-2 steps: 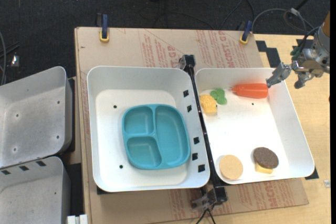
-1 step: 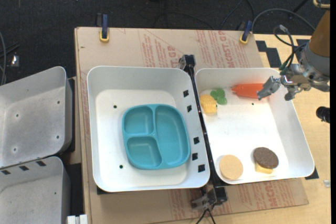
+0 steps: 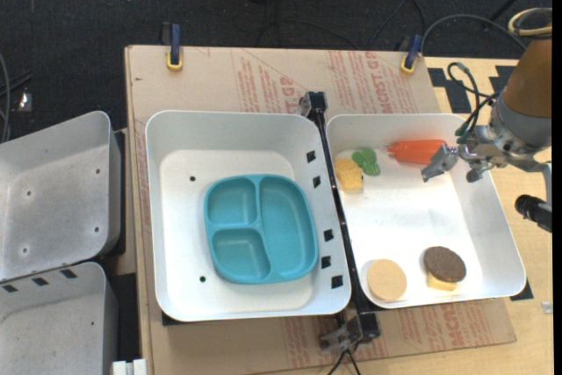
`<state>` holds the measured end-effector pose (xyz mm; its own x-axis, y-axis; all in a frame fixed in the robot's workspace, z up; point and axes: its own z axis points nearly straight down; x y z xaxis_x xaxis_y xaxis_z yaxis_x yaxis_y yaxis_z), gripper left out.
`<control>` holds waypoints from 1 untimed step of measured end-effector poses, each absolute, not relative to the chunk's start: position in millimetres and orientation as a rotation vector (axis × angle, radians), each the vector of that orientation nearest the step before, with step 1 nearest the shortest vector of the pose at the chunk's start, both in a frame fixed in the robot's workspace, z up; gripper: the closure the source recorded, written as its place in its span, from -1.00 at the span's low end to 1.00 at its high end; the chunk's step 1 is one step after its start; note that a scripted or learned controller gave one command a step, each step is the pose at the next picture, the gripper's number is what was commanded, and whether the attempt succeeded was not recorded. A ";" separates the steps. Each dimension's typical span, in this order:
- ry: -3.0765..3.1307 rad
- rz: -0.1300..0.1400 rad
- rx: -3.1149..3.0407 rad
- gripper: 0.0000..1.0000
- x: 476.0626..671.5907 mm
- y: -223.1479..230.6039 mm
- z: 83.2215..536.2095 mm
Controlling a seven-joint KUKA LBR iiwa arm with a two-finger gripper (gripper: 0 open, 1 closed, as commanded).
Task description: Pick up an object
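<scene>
1. Gripper (image 3: 458, 161) hangs over the right bin's (image 3: 500, 215) upper right, at about 2 o'clock of that bin. Fingers (image 3: 436, 164) spread apart, released, nothing between them.
2. Nearest candidate: the carrot (image 3: 415, 150), lying flat along the bin's 12 o'clock wall, its right end just beside the left finger. Judged the likely target — the gripper stands closest to it, though not yet around it.
3. Right bin contents, counted: one carrot; one green piece (image 3: 366, 162) touching one yellow piece (image 3: 349, 176) at 10 o'clock; one tan disc (image 3: 386, 279) at 6 o'clock; one brown-topped disc (image 3: 444, 265) at 5 o'clock. Five items.
4. Left bin (image 3: 167, 189): one teal tray (image 3: 260, 227) with three compartments, lying centred, nothing in it.
5. Placement judged deliberate — loose items in one bin within the arm's reach from the right, tray in the other.
6. Two yellow clamps (image 3: 175, 59) pin the bench board at its far edge.
7. Task not yet done; no object lifted.
</scene>
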<state>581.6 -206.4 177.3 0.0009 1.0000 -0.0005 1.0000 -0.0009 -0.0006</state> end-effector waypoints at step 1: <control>-2.219 0.003 -2.220 -1.00 585.3 -206.8 114.5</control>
